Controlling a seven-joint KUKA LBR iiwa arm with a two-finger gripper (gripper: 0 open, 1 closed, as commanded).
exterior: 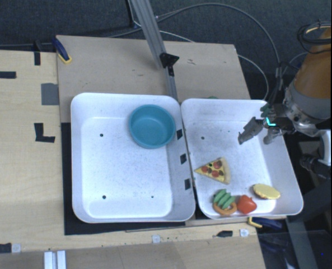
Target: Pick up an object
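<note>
Gripper (259, 131), fingers spread and empty, poised over the far right part of the right bin (210, 110). Candidate objects (pizza slice (214, 170), green-orange toy (224, 201), tomato (246, 204), yellow piece (266, 192)) cluster near; blue bowl (152, 126) occupies the left bin (98, 167).

Two white bins sit side by side on the bench. The left bin (93, 203) holds a blue bowl (151, 126) near its far right corner. In the right bin (210, 114), a pizza slice (214, 170) lies near the left edge, toward the near side. Along the near edge sit a green-and-orange toy (224, 201), a red piece (246, 204) touching it, and a yellow piece (266, 192) by the near right corner. The gripper (259, 131) hangs over the right edge, fingers apart, nothing between them.
</note>
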